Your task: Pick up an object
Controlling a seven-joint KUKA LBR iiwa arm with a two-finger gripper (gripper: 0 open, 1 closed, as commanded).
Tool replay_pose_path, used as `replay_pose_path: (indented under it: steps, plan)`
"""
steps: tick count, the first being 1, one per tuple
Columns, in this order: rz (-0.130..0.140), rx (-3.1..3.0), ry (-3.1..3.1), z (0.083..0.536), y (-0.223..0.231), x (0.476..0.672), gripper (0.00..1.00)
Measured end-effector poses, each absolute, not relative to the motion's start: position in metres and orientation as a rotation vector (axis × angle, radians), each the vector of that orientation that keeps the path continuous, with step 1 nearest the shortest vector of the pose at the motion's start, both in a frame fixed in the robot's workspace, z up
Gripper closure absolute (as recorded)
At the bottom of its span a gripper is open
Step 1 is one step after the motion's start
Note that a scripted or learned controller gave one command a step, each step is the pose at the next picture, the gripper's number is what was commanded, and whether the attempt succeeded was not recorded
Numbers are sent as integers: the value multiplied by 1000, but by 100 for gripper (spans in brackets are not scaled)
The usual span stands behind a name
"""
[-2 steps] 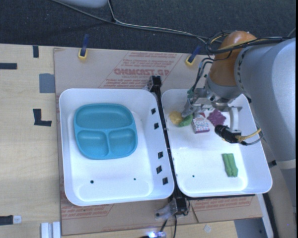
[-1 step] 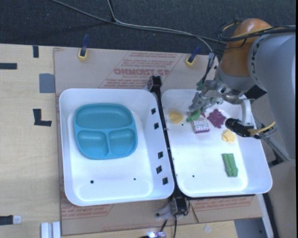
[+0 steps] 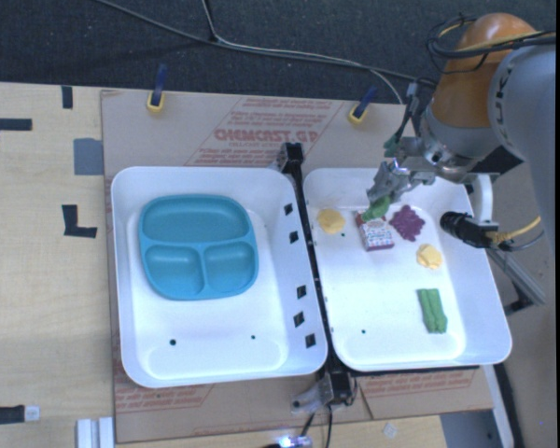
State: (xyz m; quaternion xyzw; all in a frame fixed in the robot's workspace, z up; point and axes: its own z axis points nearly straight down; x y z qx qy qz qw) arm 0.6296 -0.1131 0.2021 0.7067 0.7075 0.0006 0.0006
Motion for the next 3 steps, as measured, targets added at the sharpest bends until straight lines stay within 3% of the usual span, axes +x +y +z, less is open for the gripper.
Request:
replay_pose_path:
  steps: [1, 2, 3]
  plan:
    - [3, 2217, 2222, 265, -112, 629, 100]
    - [-2, 2216, 2230, 259, -55, 627, 100]
    - [-5, 2217, 2232, 250, 6, 608, 100]
